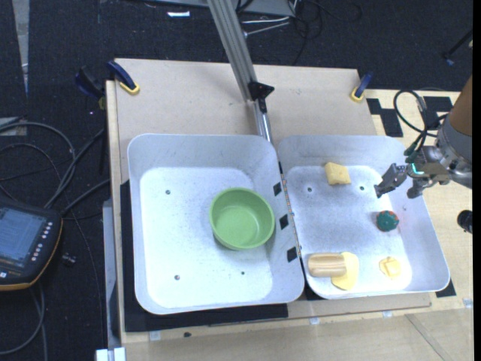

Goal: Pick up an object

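Gripper [402, 185] above right bin's [316, 201] far right edge, fingers spread apart, holding nothing. Just below, teal ball [387, 220]. Green bowl [242, 218] in left bin [173, 201].

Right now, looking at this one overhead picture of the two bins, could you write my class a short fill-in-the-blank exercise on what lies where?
1. The green bowl sits in the ____ bin as the camera sees it.
2. The small round ball in the right bin is dark ____.
3. The hand hangs over the right bin's ____ edge in the camera view.
4. The right bin holds ____ yellowish pieces besides the ball.

Missing words: left; green; right; four
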Robot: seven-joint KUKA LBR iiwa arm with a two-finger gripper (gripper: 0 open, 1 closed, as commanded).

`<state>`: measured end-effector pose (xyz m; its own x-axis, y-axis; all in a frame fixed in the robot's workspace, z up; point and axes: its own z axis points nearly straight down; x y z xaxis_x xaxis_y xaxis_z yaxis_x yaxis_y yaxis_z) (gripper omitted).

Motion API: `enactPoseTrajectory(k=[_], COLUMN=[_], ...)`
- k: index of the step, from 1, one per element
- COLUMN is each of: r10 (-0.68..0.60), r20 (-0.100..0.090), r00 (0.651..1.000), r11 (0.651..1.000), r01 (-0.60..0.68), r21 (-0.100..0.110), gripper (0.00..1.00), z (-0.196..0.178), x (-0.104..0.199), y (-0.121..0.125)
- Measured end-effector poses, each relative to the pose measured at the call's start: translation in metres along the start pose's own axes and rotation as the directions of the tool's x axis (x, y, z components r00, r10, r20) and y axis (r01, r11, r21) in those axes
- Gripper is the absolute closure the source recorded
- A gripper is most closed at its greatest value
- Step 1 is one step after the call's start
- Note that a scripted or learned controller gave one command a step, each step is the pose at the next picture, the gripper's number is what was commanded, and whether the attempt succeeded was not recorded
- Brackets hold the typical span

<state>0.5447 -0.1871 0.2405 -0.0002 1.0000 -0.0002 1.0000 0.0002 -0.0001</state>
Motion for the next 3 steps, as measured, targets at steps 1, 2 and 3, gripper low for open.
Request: enactPoseTrajectory(k=[1,2,3], r10=[0.000,0.000,0.000], r20=[0.000,-0.001,-0.001], r00=[1.000,1.000,1.000], r11=[1.000,1.000,1.000], r01=[0.000,0.000,0.000], r21=[0.000,0.003,0.002], gripper=[0.00,0.00,0.00], z=[0.000,0.044,0.104], x=[0.000,-0.004,-0.009], y=[0.000,-0.006,-0.003])
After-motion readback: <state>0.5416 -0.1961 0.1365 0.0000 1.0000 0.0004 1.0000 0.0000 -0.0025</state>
